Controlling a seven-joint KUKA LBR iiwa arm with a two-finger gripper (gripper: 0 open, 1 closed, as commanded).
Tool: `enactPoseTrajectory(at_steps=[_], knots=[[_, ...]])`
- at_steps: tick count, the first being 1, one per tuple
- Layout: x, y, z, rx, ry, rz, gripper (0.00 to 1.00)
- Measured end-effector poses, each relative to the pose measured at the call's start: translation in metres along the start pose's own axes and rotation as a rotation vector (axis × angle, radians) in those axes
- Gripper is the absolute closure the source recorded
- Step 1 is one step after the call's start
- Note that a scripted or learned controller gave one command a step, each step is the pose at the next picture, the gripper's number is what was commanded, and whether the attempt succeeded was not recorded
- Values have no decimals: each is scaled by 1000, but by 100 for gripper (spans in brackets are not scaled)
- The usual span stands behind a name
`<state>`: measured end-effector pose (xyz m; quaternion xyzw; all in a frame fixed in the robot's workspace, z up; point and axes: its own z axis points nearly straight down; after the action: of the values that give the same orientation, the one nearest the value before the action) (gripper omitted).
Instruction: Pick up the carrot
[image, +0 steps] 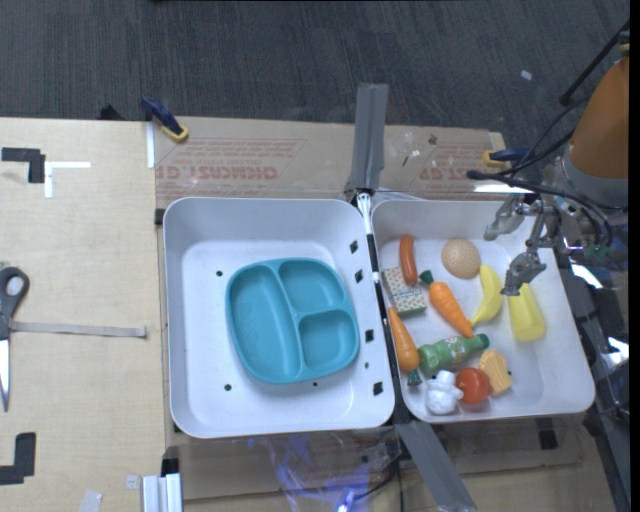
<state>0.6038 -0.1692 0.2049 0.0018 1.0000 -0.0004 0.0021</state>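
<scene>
The carrot (450, 307), orange with a green top, lies at a slant in the middle of the right bin (560, 400). A second orange carrot-like piece (403, 340) rests by the bin's left wall. My gripper (505, 256) hangs over the bin's upper right part, to the right of the carrot and above a banana (488, 293). It is open, with nothing between its fingers. One finger (497, 222) points toward the back and the other (520, 272) is close to a yellow piece (526, 312).
The right bin also holds a red sausage (408, 258), a tan egg-shaped item (461, 258), a checkered block (405, 292), a green bottle (452, 352), a tomato (473, 386) and a white toy (440, 395). A teal divided plate (293, 318) lies in the left bin (190, 400).
</scene>
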Motion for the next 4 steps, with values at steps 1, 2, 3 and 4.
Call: enactPoseTrajectory(at_steps=[1, 2, 3, 4], knots=[[15, 44, 112, 0, 0, 24, 0], [13, 45, 101, 2, -7, 20, 100], [82, 38, 111, 1, -2, -98, 100], [82, 39, 111, 0, -2, -99, 0]])
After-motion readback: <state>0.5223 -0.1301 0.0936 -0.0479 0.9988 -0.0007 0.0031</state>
